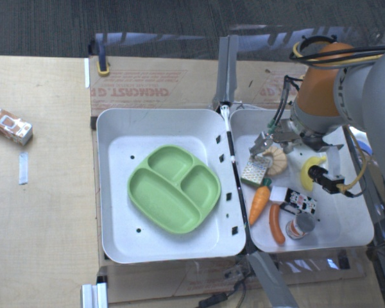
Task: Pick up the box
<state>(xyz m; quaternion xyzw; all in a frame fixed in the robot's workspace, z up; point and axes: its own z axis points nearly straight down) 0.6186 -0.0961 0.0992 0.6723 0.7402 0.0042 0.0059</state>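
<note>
Tool (pixel 264 144) low in right bin (pixel 346 236), beside grater (pixel 256 169) and carrot (pixel 260 203) (finger state impossible to tell); box (pixel 299 201) lying apart, untouched.

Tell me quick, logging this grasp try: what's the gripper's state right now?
Gripper: cannot be told; it sits low in the right bin, just above the box.

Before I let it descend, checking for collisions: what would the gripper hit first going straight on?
Probably the bread, right beneath the gripper, with the grater beside it. Depth is hard to judge from above.
</note>
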